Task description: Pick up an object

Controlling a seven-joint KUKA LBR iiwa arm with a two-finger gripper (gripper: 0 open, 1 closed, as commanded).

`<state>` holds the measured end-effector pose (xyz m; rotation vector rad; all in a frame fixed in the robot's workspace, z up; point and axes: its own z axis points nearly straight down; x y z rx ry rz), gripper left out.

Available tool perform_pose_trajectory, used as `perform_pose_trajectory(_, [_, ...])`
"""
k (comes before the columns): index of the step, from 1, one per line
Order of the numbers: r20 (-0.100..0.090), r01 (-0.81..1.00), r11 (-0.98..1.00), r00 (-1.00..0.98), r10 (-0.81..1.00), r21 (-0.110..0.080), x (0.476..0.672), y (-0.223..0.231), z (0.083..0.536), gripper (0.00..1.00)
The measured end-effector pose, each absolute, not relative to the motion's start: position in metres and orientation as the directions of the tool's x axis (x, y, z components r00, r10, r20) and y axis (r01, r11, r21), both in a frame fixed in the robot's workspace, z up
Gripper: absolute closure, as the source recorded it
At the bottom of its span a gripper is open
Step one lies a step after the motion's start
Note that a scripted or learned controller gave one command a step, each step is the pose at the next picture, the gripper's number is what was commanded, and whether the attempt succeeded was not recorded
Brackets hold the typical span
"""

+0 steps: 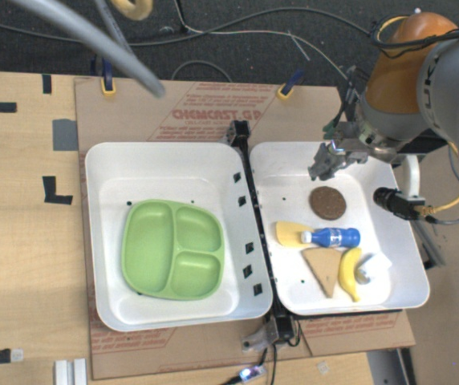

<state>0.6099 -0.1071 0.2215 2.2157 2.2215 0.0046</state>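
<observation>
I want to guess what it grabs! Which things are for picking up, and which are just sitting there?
For picking up:
brown cookie
blue bottle
banana
tan wedge
gripper

Just sitting there:
green tray
left bin

- two bins (97, 215), plain white
- divided plate (173, 249), pale lime green, in the left bin
- round cookie (326, 202), dark brown
- small bottle (335, 237), blue with a white label, at 6 o'clock from the cookie
- wedge (322, 268), tan
- banana (347, 274), yellow
- claw (326, 164), dark grey
- arm (422, 62), grey with an orange band
- tabletop (21, 215), light wood with black marks
</observation>
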Motion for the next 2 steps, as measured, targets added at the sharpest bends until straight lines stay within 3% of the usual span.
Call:
perform_pose_trajectory(1, [-0.001,1.000,0.002,-0.002,1.000,0.005,0.611,-0.107,0.275,1.00])
perform_pose_trajectory(2, [0.001,1.000,0.007,-0.007,1.000,-0.001,0.620,-0.045,0.265,1.00])
